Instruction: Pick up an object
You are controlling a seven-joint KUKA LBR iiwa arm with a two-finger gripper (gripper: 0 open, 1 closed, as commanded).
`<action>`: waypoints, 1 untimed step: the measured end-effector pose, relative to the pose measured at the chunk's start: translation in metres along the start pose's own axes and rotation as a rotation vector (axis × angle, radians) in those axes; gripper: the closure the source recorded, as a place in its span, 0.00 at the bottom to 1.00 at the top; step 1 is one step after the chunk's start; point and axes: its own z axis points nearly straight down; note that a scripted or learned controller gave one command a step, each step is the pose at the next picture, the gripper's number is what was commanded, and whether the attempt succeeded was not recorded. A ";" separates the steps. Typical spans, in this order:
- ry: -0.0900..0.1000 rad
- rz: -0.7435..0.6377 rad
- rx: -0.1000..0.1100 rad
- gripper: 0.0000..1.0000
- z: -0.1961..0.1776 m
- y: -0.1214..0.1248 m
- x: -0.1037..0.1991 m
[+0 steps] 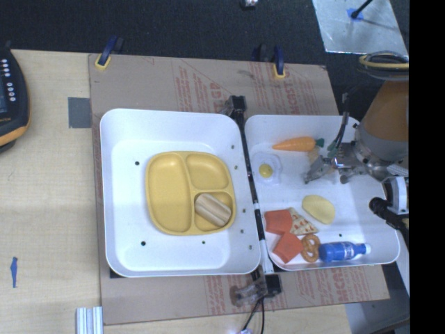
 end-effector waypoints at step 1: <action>-0.004 -0.005 -0.014 0.00 0.007 0.081 0.008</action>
